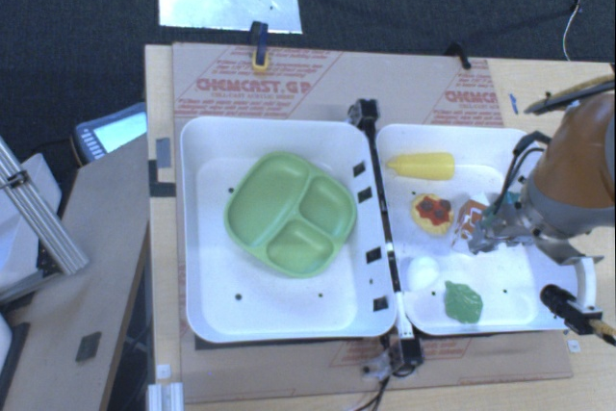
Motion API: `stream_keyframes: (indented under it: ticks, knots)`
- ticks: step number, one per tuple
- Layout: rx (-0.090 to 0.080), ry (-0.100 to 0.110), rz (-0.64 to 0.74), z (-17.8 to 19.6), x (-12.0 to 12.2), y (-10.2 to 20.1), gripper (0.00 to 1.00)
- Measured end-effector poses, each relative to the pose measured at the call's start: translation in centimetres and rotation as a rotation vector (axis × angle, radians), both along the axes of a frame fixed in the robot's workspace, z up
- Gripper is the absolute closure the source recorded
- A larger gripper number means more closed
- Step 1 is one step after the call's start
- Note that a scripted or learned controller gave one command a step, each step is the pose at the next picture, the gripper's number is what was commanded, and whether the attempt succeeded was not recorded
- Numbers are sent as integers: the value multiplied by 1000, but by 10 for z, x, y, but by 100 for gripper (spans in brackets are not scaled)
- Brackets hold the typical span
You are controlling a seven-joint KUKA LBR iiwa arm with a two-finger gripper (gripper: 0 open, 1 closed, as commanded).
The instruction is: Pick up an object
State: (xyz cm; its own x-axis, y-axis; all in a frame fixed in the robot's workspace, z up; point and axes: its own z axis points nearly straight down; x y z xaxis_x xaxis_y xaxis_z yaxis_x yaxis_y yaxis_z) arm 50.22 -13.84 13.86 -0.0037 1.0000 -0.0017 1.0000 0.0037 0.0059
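The right bin (500,144) holds a yellow oblong toy (421,166) at the back and a round yellow piece with red spots (432,212) in the middle. A white rounded piece (422,271) and a green leafy piece (463,301) lie near the front. A small orange and white object (470,215) lies right of the round piece. My gripper (478,238) hangs low over the bin, right at the near edge of the orange and white object. The wrist hides part of that object.
The left bin (207,303) holds a light green divided plate (291,213). A black divider with clips (377,207) runs between the two bins. The arm's grey and orange body (577,168) covers the right bin's right side.
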Motion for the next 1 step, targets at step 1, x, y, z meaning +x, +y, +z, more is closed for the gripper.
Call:
stream_keyframes:
  ticks: [1]
  knots:
    - [0,0,0,43,-1,0,100]
